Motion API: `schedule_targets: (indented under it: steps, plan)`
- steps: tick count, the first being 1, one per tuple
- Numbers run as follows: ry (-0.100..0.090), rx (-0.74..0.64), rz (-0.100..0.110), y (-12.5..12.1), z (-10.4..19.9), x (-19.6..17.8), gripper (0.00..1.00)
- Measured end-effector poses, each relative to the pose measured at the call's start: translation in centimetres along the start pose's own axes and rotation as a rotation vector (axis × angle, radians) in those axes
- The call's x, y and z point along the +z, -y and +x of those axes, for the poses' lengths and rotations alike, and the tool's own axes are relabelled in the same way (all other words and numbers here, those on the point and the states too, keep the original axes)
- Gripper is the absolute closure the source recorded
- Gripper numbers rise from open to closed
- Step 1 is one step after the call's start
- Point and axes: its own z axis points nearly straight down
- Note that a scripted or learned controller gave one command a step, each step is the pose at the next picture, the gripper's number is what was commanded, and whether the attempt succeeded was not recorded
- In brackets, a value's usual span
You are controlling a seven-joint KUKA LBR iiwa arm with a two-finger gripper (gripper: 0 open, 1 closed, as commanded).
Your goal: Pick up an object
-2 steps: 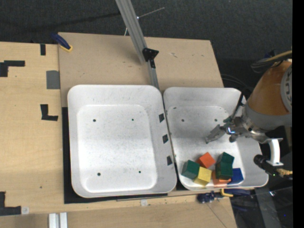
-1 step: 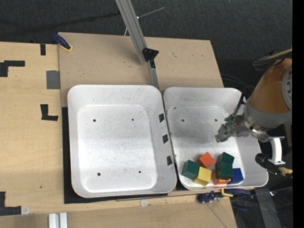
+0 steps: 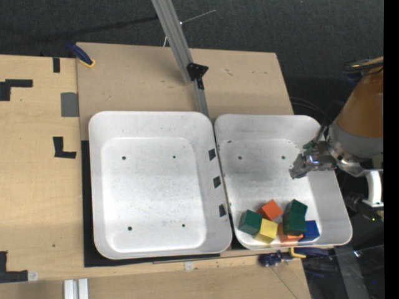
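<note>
Several small blocks lie huddled at the near edge of the right bin (image 3: 262, 136): an orange block (image 3: 271, 209), a green block (image 3: 250, 222), a yellow block (image 3: 269, 230), a dark green block (image 3: 296, 215) and a blue block (image 3: 311, 230). My gripper (image 3: 300, 166) hangs over the right side of that bin, beyond the blocks and apart from them. Nothing shows between its tips.
The left bin (image 3: 149, 179) sits beside the right one, their rims touching in the middle. A grey metal pole (image 3: 177, 33) slants down to the bins' far junction. The wooden bench (image 3: 37, 117) carries black tape marks on the left.
</note>
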Motion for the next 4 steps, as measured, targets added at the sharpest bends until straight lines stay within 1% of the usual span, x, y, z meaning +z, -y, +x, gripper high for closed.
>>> schedule_targets:
  steps: [1, 2, 3, 4]
  plan:
    - [-0.001, 0.000, 0.003, -0.1, 0.0, -1.4, 1.00]
    - [-0.003, -0.006, 0.004, -2.5, 5.1, -0.9, 1.00]
    - [-0.003, -0.005, 0.005, -3.9, 9.8, -0.5, 1.00]
    - [-0.002, -0.005, 0.004, -4.8, 14.2, -0.8, 1.00]
